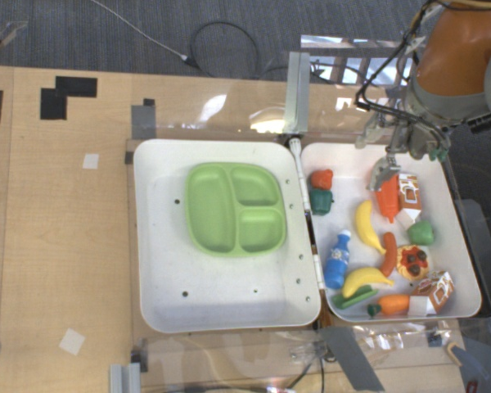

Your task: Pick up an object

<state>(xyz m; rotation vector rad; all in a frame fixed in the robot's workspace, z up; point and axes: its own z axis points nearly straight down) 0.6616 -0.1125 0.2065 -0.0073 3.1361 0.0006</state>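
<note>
Though glossy, curved banana (366, 224) plastic.

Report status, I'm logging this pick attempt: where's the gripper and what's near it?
Gripper low over the right bin, grip state unclear. Directly at an orange toy, milk carton beside it. Nothing seen lifted. Banana close by.

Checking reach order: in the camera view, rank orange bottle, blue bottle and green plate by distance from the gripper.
From the gripper:
1. Orange bottle, right bin, just below the gripper.
2. Blue bottle, right bin, by its left wall.
3. Green plate, in the left bin, farthest.
</note>
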